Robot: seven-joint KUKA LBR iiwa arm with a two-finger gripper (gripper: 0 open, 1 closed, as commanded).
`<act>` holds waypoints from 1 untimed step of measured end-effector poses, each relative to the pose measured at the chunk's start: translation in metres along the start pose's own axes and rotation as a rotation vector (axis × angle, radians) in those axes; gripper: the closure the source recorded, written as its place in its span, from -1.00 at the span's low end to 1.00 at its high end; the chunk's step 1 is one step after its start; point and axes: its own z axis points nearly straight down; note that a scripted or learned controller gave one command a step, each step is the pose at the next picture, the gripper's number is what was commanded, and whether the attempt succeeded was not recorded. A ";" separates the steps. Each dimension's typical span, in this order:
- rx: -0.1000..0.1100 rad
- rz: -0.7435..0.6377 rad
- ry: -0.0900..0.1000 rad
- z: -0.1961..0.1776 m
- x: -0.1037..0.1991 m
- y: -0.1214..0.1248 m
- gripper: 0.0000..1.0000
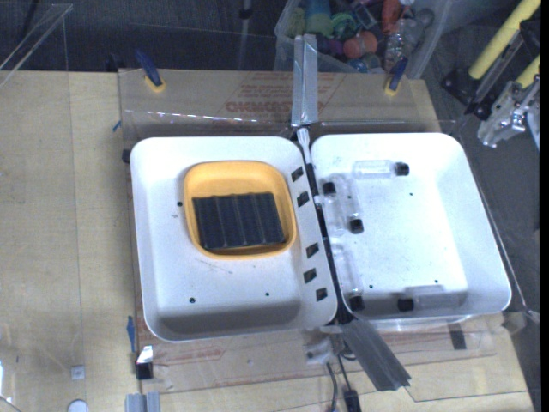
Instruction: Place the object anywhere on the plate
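Two shallow white bins sit side by side on a wooden bench [51,230], the left bin [159,230] and the right bin [446,221] meeting at a dark divider [313,221]. Behind them stands a clear tub of coloured toys [360,11], with blue clamps [152,74] near the back edge

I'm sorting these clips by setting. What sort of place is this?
Most likely a robotics lab test bench, not a home or kitchen. Two shallow white bins sit side by side on a wooden bench, a yellow plate holds a dark ridged object, and a clear tub of colourful toys stands behind.
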 end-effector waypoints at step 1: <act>0.003 -0.275 0.003 -0.030 0.003 0.000 1.00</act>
